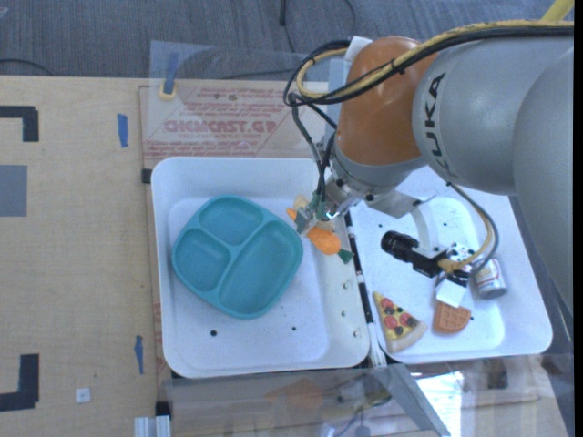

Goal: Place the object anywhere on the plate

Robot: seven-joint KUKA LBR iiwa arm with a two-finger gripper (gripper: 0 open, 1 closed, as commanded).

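Orange object (322,239) beside the plate (239,255), at gripper (321,211); claw state cannot be told.

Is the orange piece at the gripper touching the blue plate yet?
Apart. The camera view shows a strip of white bin floor between the orange piece and the right rim of the blue plate.

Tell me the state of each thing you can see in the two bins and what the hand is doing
hand: low over the left bin's right side, beside the plate.
orange object: just under the hand, off the plate.
blue plate: flat in the left bin, nothing on it.
pizza slice toy: lying flat in the right bin.
waffle piece: lying flat.
small can: on its side.
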